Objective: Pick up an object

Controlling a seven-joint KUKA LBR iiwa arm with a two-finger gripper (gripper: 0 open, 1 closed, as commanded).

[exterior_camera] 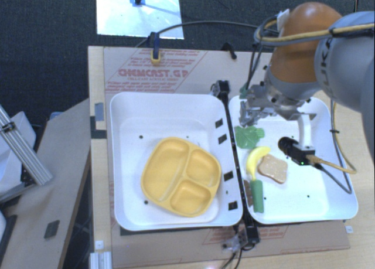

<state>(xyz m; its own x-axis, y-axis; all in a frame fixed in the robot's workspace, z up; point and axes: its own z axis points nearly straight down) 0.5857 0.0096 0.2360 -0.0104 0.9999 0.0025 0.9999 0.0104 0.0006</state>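
Pale bench [96, 162] w/ a brown sheet [153, 71] in red print, on a dark rough floor. Two shallow white bins: the left bin [126, 145] has a smooth yellow plate [180, 175] w/ 3 compartments. The grey arm [345, 68] w/ orange band is over the right bin [328, 203]. The gripper [251, 122] hangs just above a crinkled green leafy piece [249, 138]; spread or closed, I cannot tell. Just below the leafy piece: a curved banana [256, 159], a tan bread slice [273, 169], a green stick [257, 196].
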